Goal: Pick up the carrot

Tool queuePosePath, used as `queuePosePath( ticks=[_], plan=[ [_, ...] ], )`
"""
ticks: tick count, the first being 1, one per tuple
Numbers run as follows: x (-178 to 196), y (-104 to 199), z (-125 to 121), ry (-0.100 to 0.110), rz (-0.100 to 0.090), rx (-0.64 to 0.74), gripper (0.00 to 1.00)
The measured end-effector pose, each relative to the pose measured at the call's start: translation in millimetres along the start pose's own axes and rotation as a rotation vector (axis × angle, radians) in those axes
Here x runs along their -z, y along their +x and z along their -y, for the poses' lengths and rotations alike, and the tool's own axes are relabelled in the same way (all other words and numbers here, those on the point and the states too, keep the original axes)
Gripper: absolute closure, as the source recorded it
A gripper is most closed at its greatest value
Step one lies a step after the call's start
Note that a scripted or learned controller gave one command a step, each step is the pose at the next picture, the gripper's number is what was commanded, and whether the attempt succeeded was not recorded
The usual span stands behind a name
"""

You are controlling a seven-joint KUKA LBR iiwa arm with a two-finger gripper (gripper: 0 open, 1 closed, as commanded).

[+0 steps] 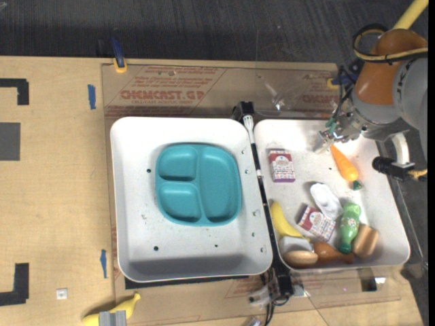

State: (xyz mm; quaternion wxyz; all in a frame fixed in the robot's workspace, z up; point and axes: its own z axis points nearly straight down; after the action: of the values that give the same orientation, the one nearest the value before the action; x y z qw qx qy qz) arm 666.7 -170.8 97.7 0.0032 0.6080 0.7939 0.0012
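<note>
The carrot [344, 163] is orange with a small green tip at its lower end. It lies slantwise in the upper right part of the right bin [401, 246]. My gripper [337, 131] hangs just above the carrot's upper end, near the bin's far right corner, under the arm's orange band. The gripper's tip looks very close to the carrot's top, but whether they touch is unclear from this angle.
The left bin [129, 202] holds a teal divided plate [199, 183]. In the right bin are a red-white carton [281, 166], a banana [282, 221], a second carton [316, 221], a white item [326, 199], a green bottle [349, 224] and bread rolls [300, 257].
</note>
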Motion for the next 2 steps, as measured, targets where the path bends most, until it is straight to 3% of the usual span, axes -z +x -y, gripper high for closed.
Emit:
queuePosePath(
  ticks=[1, 2],
  plan=[
    [-9, -45, 33, 0.001, -0.004, 0.241, 1.0],
    [46, 36, 32, -0.002, -0.003, 0.276, 1.0]
  ],
)
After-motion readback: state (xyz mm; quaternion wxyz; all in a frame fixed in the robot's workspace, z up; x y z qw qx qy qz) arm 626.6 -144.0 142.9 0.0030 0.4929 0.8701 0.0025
